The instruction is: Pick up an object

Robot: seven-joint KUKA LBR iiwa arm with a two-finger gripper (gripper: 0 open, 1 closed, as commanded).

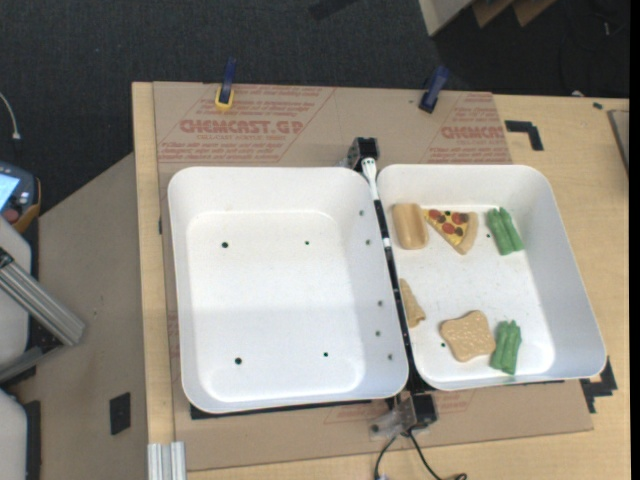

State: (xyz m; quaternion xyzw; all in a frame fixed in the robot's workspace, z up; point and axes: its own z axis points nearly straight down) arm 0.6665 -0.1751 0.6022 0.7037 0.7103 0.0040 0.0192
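Nearest the camera, a dark cable point(400, 458) curls off the bench edge below a small black clamp point(412, 411) that sits where the two bins meet. The bench top is a sheet of brown protective paper point(150, 268), matt and flat, with black corner marks at its edges. The left bin point(200, 268) is a shallow tray of smooth white plastic with rounded corners, its floor marked by four small dark dots. The right bin point(560, 258) is the same shape and holds the toy food that could be picked. In its near half lie a tan, speckled slice of toast point(467, 335), a ribbed green vegetable piece point(507, 346) touching the toast's right side, and a small tan scrap point(410, 303) against the bin's left wall. In its far half, in a row and slightly apart, lie a rounded, glossy brown bread roll point(407, 225), a triangular pizza slice point(452, 228) with red and dark toppings, and a second green piece point(505, 231). A black strip point(385, 258) studded with pale dots runs between the bins up to a black bracket point(362, 152). Beyond the bins, red print on the paper reads "CHEMCAST GP", repeated in part to the right. Two blue clamps point(227, 83) point(434, 88) grip the far edge. Past them lies dark, coarse carpet point(150, 28).
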